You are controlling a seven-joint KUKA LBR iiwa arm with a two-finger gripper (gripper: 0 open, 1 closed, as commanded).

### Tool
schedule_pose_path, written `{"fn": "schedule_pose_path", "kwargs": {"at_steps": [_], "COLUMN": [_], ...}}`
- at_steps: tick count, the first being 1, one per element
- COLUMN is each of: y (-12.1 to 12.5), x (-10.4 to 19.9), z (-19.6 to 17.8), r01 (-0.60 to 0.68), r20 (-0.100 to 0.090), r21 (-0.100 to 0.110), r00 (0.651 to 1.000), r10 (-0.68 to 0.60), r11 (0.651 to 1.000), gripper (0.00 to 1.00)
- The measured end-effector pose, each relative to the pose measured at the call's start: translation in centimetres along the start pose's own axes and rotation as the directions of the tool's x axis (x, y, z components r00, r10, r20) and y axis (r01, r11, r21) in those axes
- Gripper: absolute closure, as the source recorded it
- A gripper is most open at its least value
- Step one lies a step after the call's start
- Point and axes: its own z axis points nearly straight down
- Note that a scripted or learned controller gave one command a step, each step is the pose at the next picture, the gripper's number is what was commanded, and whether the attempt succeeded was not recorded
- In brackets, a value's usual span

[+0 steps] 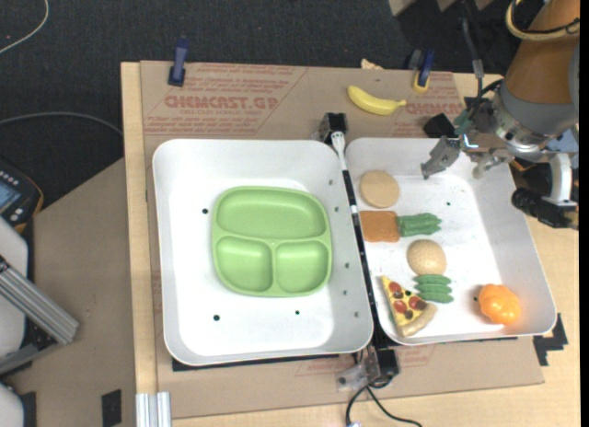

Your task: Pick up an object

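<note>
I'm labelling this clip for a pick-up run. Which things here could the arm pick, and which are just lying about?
Pick candidates, right bin: round cookie, toast square, green beans, bun, pea pod, pizza slice, orange pepper; gripper above.

Lying about: green divided plate, banana, blue clamps.

Two bins sit side by side on the tabletop (138,232). The left bin (175,259) holds a divided plate (271,239) at its centre. The right bin (497,232) holds a cookie (378,189), toast (378,225), two pea pods (419,224), a bun (426,257), a pizza slice (406,305) and, near its front right corner, an orange (498,304). A banana (375,100) lies behind the right bin.
</note>
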Motion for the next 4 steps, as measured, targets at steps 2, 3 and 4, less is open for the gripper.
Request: {"fn": "schedule_pose_path", "kwargs": {"at_steps": [2,3,4], "y": [-5.3,-7.1,-9.4], "x": [3.8,11.7,14.1], "z": [7.2,0.9,-13.9], "r01": [-0.002,0.009,0.005], "r20": [0.000,-0.003,-0.003], "r21": [-0.002,-0.005,-0.017], "r00": [1.000,1.000,1.000], "r10": [0.002,-0.009,-0.005], "r11": [1.000,1.000,1.000], "gripper": [1.00,1.00,1.00]}}
